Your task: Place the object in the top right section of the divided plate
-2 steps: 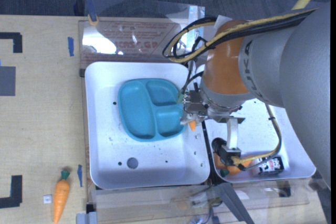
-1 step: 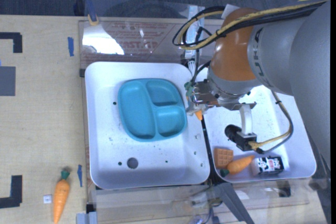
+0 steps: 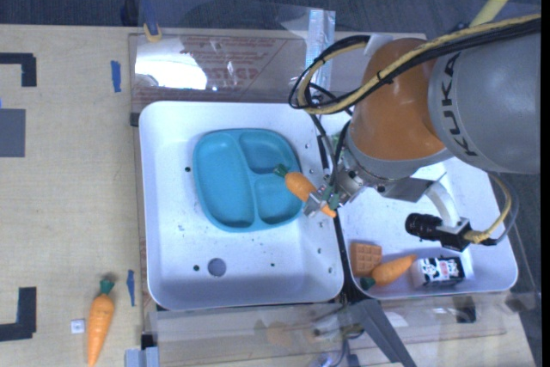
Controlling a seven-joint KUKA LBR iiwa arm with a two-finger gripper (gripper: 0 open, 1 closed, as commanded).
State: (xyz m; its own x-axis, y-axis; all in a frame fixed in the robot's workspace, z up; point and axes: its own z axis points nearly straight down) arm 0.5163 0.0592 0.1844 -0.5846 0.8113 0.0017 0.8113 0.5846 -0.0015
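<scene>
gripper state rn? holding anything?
Claw: shut on the carrot, at the right rim of the plate.

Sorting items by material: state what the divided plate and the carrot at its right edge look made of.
Divided plate: likely plastic, uniform teal with a soft sheen and moulded, rounded dividers. Carrot: seemingly a plastic toy, smooth even orange with a green stem; too small to be certain.
</scene>
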